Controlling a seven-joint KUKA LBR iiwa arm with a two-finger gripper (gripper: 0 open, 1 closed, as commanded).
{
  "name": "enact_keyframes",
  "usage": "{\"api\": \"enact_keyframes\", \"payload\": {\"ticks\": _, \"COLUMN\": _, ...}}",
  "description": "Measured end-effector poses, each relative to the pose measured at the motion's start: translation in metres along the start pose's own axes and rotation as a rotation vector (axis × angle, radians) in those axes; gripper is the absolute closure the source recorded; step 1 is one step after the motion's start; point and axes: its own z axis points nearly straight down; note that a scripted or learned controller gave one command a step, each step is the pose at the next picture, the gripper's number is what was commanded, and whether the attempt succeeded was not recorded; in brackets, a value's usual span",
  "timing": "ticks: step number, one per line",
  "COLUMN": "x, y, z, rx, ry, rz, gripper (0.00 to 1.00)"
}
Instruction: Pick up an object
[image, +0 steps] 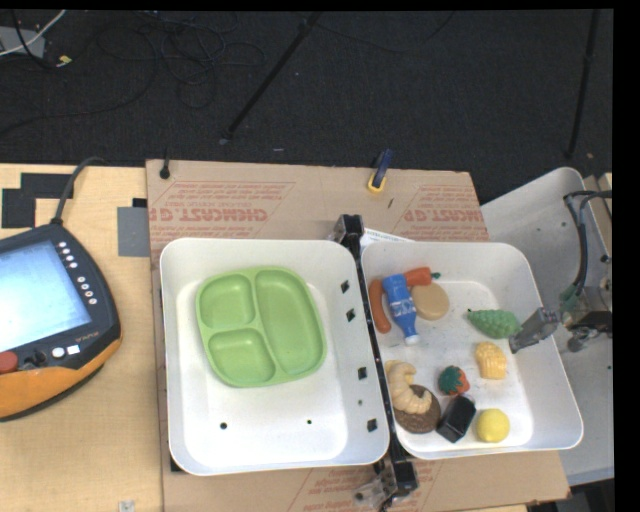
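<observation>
The right bin (535, 400) holds several small toys. A blue bottle (400, 308) lies beside a red sausage (379, 305), with a tan round disc (432, 302) to its right. A green leafy piece (493, 322) and a yellow corn cob (490, 360) lie near the bin's right wall. Toward the front are a strawberry (454, 379), a black block (457, 418), a yellow lemon (492, 425) and a brown and cream lump (416, 405). My gripper (553, 330) hangs at the bin's right rim, just right of the leafy piece, with nothing seen in it.
The left bin (190, 400) carries a green divided plate (262, 325). A black divider with clips (362, 340) runs between the bins. A tablet controller (45, 310) rests on the bench at far left. A white panel and cables (585, 250) stand at the right.
</observation>
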Motion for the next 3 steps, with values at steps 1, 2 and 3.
{"api": "enact_keyframes", "payload": {"ticks": 1, "x": 0.0, "y": 0.002, "z": -0.006, "rx": -0.011, "ry": -0.002, "rz": -0.002, "gripper": 0.0}}
{"api": "enact_keyframes", "payload": {"ticks": 2, "x": 0.0, "y": -0.004, "z": 0.056, "rx": -0.006, "ry": -0.001, "rz": -0.003, "gripper": 0.0}}
{"api": "enact_keyframes", "payload": {"ticks": 3, "x": 0.01, "y": 0.001, "z": 0.115, "rx": -0.007, "ry": 0.0, "rz": -0.005, "gripper": 0.0}}
